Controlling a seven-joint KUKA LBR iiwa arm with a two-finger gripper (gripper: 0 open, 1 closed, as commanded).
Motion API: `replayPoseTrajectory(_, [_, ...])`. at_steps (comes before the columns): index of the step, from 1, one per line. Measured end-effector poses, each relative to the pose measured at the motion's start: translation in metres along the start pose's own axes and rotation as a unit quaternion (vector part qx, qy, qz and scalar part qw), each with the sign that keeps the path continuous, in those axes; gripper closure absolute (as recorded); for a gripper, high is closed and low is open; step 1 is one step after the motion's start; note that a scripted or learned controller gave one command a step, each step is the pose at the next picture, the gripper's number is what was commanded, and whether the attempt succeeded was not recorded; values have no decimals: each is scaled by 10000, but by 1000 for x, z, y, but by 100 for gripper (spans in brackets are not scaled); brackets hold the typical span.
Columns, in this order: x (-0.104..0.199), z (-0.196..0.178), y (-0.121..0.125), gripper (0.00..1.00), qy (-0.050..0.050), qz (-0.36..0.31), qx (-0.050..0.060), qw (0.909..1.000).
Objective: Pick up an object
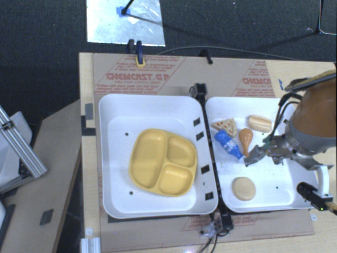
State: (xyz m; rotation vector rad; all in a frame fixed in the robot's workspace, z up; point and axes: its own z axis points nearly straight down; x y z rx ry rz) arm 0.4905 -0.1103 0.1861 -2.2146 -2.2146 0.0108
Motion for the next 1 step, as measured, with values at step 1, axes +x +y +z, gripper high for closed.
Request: replayPoseTrajectory(1, [0,-6,3,0,-9,-13,-62,10000])
